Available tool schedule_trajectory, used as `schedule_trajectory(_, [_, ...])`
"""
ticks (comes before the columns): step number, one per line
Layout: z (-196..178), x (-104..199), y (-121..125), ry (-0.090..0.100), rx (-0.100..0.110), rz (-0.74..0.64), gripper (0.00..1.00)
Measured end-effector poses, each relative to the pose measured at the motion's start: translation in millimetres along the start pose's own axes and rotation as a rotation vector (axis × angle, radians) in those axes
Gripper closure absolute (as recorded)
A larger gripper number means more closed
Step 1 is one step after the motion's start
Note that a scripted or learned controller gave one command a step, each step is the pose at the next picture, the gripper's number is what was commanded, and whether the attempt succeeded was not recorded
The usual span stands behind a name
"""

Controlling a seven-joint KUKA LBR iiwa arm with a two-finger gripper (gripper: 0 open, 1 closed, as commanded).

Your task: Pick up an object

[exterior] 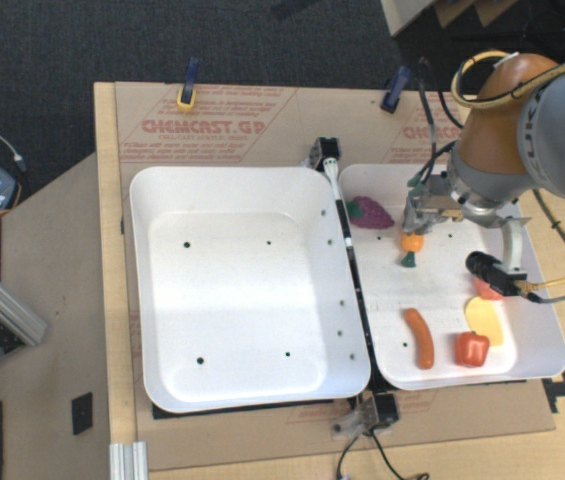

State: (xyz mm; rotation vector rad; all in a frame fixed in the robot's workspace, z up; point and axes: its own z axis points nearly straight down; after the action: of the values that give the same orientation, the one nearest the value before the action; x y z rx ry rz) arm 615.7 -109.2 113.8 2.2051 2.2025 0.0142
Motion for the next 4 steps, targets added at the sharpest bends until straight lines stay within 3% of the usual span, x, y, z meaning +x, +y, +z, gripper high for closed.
schedule_trajectory(1, [-76.6, 41.3, 16.0, 0.011, 0.015, -0.006, 1.00])
schedule_trajectory(2, [-146.5, -85.9, 4.6, 0.001, 0.015, 0.010, 1.00])
schedule_trajectory(3, [-226.7, -56.8, -29.1, 0.009, 0.013, -0.003, 1.00])
schedule_trajectory(4, [-301.7, 3.7, -22.7, 0.010, 0.011, -0.008, 1.00])
